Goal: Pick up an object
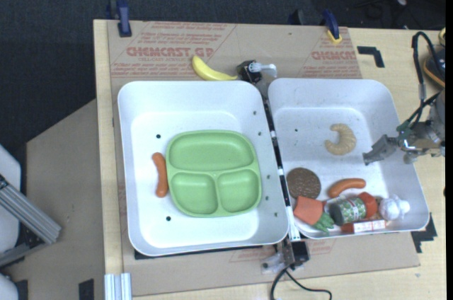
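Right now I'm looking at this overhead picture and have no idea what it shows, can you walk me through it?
One camera looks down at a slant on a bench with two shallow white bins. The left bin holds a green divided plate with a toy sausage beside it. The right bin holds a croissant, a brown patty, another sausage, a carrot and a bottle. A banana lies on the board behind the bins. The robot arm's pincer reaches in from the right, over the right bin, with nothing visibly held.
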Available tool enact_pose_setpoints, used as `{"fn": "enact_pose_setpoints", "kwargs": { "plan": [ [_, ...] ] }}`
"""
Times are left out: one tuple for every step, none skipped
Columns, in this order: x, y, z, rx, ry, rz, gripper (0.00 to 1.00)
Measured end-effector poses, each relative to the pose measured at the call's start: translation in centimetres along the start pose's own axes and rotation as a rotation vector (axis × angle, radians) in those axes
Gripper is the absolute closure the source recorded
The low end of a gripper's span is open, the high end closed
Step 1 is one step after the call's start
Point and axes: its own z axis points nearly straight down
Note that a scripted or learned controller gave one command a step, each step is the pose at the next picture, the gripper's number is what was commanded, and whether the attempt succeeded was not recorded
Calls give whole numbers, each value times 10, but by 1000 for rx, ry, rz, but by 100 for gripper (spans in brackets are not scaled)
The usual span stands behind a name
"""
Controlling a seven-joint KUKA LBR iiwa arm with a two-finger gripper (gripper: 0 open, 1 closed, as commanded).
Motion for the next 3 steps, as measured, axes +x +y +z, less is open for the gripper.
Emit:
{"fn": "enact_pose_setpoints", "kwargs": {
  "plan": [
    [9, 71, 90, -3, -1, -4, 0],
    [43, 102, 119, -2, -1, -5, 0],
    [41, 101, 107, -5, -2, -1, 100]
  ]
}}
